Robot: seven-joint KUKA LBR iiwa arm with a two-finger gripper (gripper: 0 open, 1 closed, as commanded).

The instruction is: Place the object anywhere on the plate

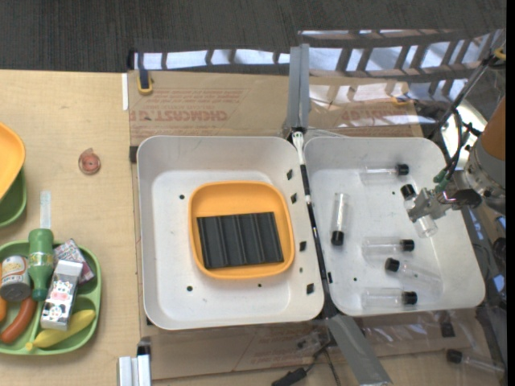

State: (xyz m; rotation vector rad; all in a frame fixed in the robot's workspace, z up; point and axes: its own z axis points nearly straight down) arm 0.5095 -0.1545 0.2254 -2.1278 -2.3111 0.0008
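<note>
The tool (425, 207) hovers over the right bin's (354, 288) clear vials (338, 218), grip state unclear; the orange plate (240, 197) awaits; nothing placed.

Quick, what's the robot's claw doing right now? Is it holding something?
Gripper: over the right bin among the clear tubes; whether it holds anything cannot be told.

Glossy orange plastic plate (241, 197) — clear tubes (339, 217)
</note>
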